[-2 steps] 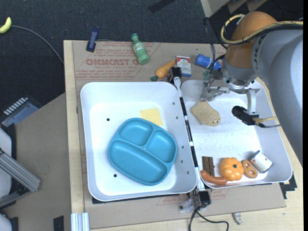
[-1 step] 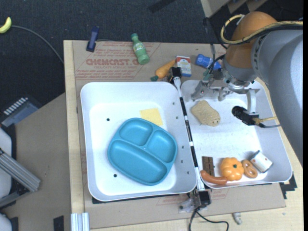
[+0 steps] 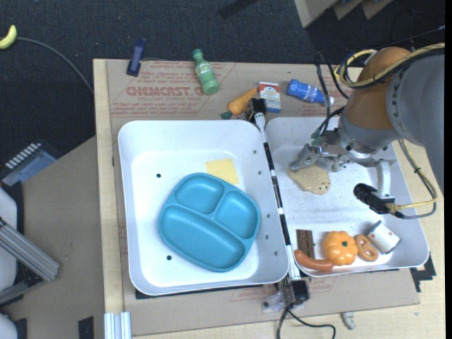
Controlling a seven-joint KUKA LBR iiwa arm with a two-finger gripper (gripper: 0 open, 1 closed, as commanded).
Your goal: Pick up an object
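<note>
My gripper (image 3: 315, 162) hangs over the upper left of the right bin (image 3: 406, 182), its grey fingers spread open with nothing between them. Just below its tips a flat tan cookie-like piece (image 3: 313, 181) lies on the bin floor. Along the bin's front edge sit a brown chocolate bar (image 3: 305, 241), an orange pumpkin (image 3: 339, 246), a reddish sausage (image 3: 312, 263), a pretzel (image 3: 366, 248) and a small white cylinder (image 3: 386, 239).
The left bin (image 3: 141, 147) holds a blue divided plate (image 3: 209, 220) and a yellow cheese slice (image 3: 223, 169). Behind the bins on the cardboard lie a green bottle (image 3: 206, 73), a carrot (image 3: 241, 102), a small carton (image 3: 269, 96), a blue bottle (image 3: 306, 91) and a dark blue item (image 3: 135, 56).
</note>
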